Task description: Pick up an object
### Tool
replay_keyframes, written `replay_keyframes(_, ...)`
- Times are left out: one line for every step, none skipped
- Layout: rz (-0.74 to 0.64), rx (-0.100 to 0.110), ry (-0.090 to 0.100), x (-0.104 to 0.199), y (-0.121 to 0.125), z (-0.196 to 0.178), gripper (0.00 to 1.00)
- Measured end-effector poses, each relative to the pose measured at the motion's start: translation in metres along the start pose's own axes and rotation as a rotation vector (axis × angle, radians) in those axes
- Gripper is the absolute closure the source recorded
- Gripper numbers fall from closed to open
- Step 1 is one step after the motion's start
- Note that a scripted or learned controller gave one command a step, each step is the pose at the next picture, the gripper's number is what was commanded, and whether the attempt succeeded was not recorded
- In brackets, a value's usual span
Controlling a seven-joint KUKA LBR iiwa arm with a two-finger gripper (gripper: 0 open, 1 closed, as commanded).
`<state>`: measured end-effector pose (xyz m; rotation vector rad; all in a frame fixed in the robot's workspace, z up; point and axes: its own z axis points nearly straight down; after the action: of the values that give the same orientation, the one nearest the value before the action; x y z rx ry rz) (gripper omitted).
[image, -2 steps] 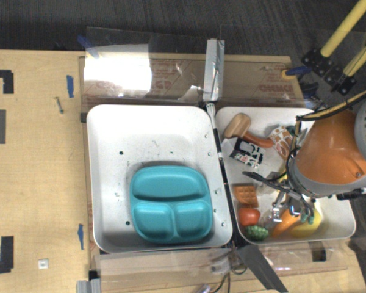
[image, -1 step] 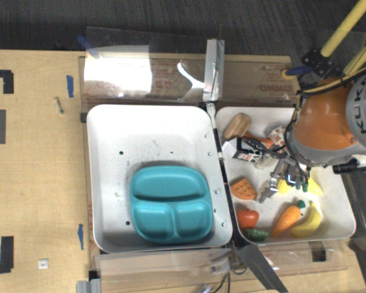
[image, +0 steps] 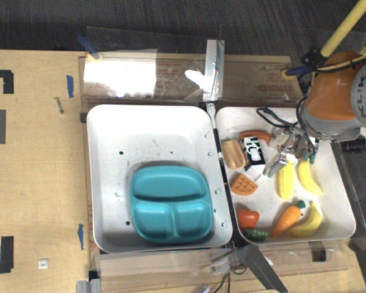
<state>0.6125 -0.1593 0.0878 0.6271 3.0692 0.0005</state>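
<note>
Gripper (image: pixel 279 161) low over the right bin (image: pixel 344 224), fingers spread apart with nothing between them, tips just beside the corn cob (image: pixel 285 180). Likely the nearest target: toy corn, probably light hollow plastic, stiff, ridged enough to resist slipping. Best taken across its narrow middle, fingers either side of the long axis. Banana (image: pixel 307 177) lying close alongside on the right, so little room for the outer finger. Further out: waffle (image: pixel 244 184), bread piece (image: pixel 233 154), carrot (image: pixel 286 219), tomato (image: pixel 248 217). Teal divided tray (image: pixel 171 202) in the left bin (image: pixel 110 127).
</note>
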Motion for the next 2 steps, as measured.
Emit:
replay_keyframes(-0.011, -0.001, 0.005, 0.064, 0.018, -0.001, 0.0)
replay_keyframes(-0.051, 0.01, 0.045, 0.01, 0.031, 0.002, 0.0)
